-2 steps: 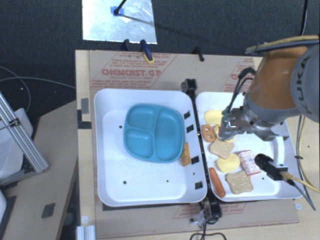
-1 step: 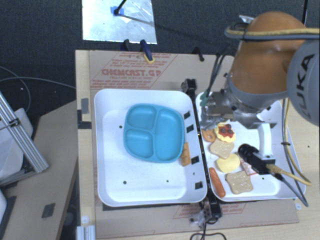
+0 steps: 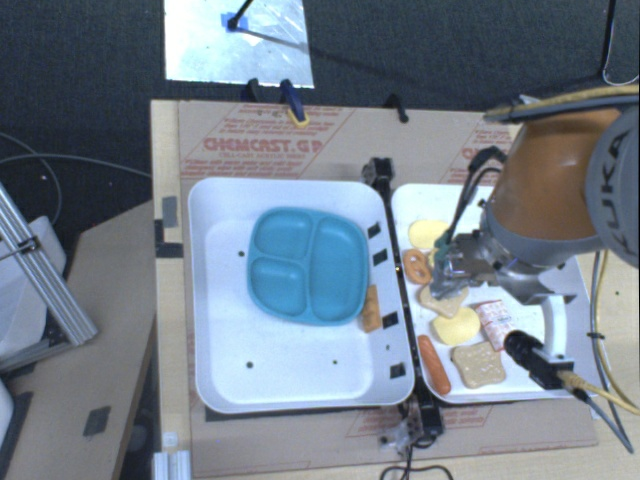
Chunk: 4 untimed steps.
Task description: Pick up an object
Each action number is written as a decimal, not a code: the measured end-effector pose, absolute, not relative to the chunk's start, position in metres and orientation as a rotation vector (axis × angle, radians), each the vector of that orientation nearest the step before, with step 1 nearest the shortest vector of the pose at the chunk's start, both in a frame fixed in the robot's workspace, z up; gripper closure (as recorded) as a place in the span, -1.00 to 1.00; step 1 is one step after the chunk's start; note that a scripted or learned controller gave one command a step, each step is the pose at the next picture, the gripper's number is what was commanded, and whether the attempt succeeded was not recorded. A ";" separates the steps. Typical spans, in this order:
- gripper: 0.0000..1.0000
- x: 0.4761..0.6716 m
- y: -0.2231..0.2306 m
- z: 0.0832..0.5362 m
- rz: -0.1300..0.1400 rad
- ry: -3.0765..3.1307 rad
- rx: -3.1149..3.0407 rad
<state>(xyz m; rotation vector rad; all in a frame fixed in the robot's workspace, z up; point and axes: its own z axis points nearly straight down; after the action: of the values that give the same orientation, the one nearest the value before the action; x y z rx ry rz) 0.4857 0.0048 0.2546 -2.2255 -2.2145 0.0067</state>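
Observation:
My gripper (image 3: pixel 447 280) is low in the right bin (image 3: pixel 572 278), right over a pale tan food piece (image 3: pixel 444 302) and beside a small brown ring-shaped pretzel (image 3: pixel 416 266). Around it lie a yellow lemon-like piece (image 3: pixel 427 234), a yellow chunk (image 3: pixel 457 329), a red-and-white packet (image 3: pixel 494 320), a slice of toast (image 3: pixel 479 365) and an orange-red hot dog (image 3: pixel 433 361). The grey and orange arm (image 3: pixel 560 188) covers the bin's right part. Nothing is visibly lifted.
The left bin (image 3: pixel 215 298) holds a blue divided plate (image 3: pixel 306 265) and a small brown nugget (image 3: pixel 371 308) by its right wall. A black divider with clips (image 3: pixel 392 268) runs between the bins. A black cylindrical part (image 3: pixel 535 360) hangs over the right bin's front.

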 end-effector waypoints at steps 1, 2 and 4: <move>1.00 0.492 0.077 0.226 0.000 -2.230 -2.209; 1.00 0.487 0.098 0.243 -0.004 -2.229 -2.214; 1.00 0.487 0.105 0.343 -0.007 -2.232 -2.214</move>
<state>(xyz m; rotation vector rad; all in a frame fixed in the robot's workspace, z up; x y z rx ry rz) 0.4869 0.1047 0.3427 -2.2140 -2.2316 -0.0072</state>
